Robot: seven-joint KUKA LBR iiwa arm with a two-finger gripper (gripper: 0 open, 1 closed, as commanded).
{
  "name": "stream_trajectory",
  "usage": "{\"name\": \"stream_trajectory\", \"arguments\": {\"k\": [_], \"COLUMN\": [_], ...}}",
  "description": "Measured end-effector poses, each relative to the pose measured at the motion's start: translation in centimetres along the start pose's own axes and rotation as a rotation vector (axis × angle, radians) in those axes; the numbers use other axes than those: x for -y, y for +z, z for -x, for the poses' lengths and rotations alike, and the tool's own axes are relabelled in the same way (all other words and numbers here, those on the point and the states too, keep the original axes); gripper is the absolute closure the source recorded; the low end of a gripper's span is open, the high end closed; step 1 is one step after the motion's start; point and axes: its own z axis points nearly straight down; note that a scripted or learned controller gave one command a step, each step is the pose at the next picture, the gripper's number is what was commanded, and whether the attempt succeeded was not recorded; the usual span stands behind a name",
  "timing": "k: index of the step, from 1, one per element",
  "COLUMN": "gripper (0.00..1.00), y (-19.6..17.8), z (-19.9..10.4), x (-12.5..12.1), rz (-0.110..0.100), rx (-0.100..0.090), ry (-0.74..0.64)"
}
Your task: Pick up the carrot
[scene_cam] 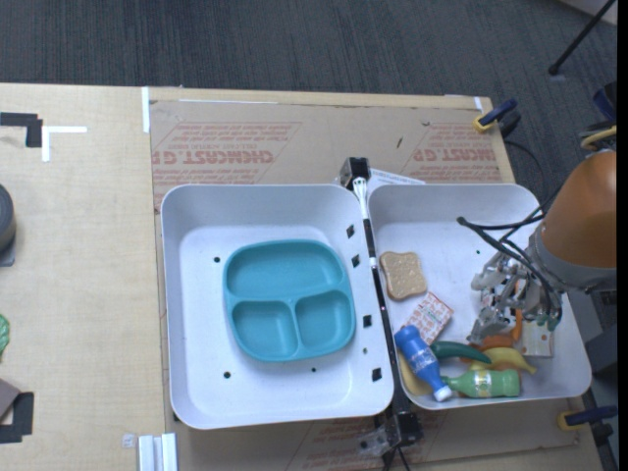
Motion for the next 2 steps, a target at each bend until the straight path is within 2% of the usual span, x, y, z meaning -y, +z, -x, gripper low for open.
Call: {"name": "stream_trajectory", "arguments": {"k": [1, 2], "gripper": [0.0, 1.0], "y": [0.84, -0.01], "z": [2.96, 3.0], "x": [3.17, 2.41], "rz": [0.011, 0.02], "rx": [-0.013, -0.015], "ry": [0.239, 0.234]}}
